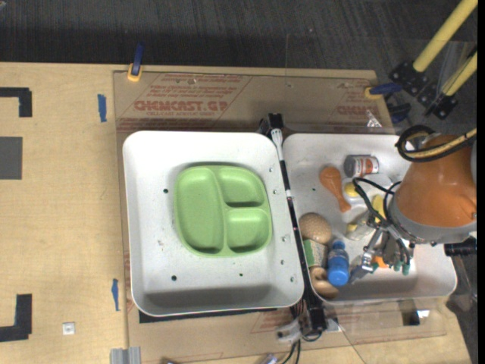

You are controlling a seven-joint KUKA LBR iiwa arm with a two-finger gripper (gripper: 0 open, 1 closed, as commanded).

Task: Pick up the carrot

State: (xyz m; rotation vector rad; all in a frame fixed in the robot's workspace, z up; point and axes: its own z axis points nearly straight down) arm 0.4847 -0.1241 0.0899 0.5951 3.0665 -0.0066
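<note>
Where the carrot (333,183) lies, in the upper middle of the right bin (439,283), its orange body runs at a slant with the thicker end toward the upper left. Just to its right a small can (361,164) lies on its side, silver with a red label; the print on that label is too small to read. Below the carrot sits a tan, rounded object (316,228), and beneath that a blue bottle (338,266) with a lighter cap. Another tan item (323,283) shows at the bin's lower edge.

The tool (377,258) hangs over the lower middle of the right bin, near the blue bottle and apart from the carrot. Cables and the orange wrist band crowd it, so whether it is open or closed cannot be told; nothing is seen held in it.

The left bin (151,203) carries a green divided plate (223,208) with three compartments. Both bins rest on a cardboard sheet (182,97) printed in red with "CHEMCAST", followed by letters that look like "GP". Blue tape marks (101,107) sit on the counter (61,218).
</note>
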